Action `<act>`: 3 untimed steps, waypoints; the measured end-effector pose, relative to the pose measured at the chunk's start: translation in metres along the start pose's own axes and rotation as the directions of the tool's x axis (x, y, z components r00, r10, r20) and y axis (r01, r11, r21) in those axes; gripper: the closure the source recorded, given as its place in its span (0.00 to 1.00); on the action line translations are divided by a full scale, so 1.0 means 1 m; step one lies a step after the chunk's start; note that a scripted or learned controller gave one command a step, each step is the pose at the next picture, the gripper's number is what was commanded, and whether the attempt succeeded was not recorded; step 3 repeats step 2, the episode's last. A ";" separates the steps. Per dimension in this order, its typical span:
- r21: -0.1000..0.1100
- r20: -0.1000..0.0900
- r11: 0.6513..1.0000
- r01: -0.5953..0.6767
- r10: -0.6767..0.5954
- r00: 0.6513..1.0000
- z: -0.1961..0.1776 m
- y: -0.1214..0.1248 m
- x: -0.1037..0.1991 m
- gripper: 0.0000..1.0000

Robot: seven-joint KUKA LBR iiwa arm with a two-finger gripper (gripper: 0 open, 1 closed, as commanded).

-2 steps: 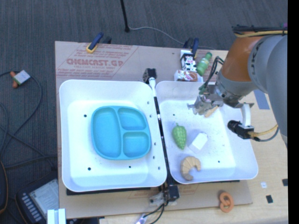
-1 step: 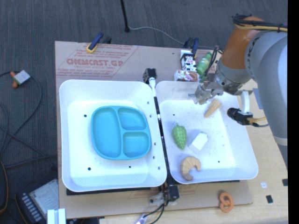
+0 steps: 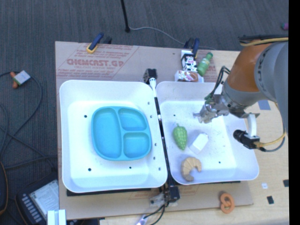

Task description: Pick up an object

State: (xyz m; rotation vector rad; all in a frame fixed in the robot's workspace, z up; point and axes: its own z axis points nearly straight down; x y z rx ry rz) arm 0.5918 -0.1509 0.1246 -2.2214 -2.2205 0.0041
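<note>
A robot gripper (image 3: 206, 114) hovers low in the right bin (image 3: 243, 165), holding nothing; whether it is spread cannot be told. A green object (image 3: 180, 137), white block (image 3: 199, 142) and croissant (image 3: 191, 167) lie toward its seven o'clock. The left bin (image 3: 75, 95) holds a blue divided plate (image 3: 122, 132).

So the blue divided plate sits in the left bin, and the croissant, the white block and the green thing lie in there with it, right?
Not quite. The blue divided plate is in the left bin, but the croissant, white block and green thing lie in the right bin, as the camera view shows.
</note>
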 end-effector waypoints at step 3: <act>-0.002 -0.002 1.000 0.002 -0.002 1.000 -0.032 0.013 0.031 1.00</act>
